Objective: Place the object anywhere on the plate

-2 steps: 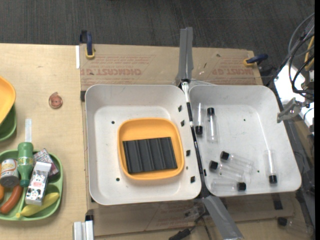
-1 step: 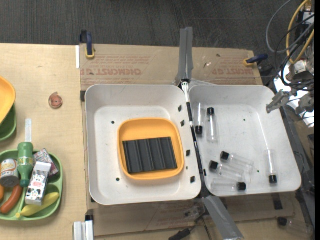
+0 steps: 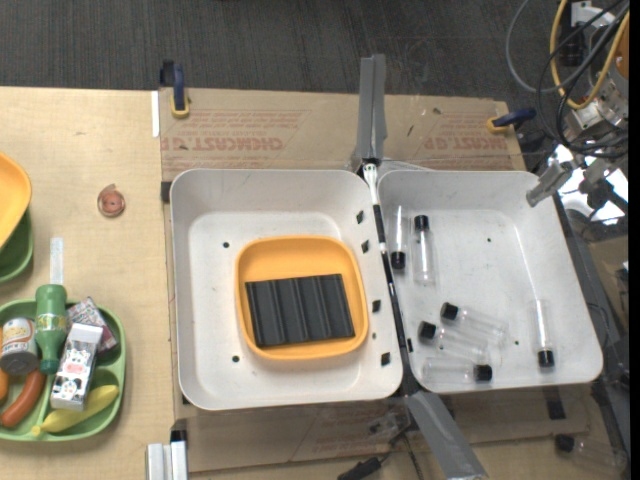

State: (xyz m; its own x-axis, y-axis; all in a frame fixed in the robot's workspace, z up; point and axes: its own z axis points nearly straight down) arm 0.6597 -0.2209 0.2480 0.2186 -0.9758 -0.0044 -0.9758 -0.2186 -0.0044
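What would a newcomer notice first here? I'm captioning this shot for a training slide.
Probably the orange plate in the left bin, with a dark ribbed slab lying on it. Next, the clear tubes with black caps scattered across the right bin, and the gripper poised over that bin's far right corner.

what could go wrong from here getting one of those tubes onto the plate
1. The clear tubes in the right bin are transparent and several lie bunched near its front, so a grasp may slip or nudge neighbours.
2. The orange plate already carries a dark ridged block; a round tube set on it could roll off.
3. The hand sits at the right bin's far corner under loose cables, which might snag.
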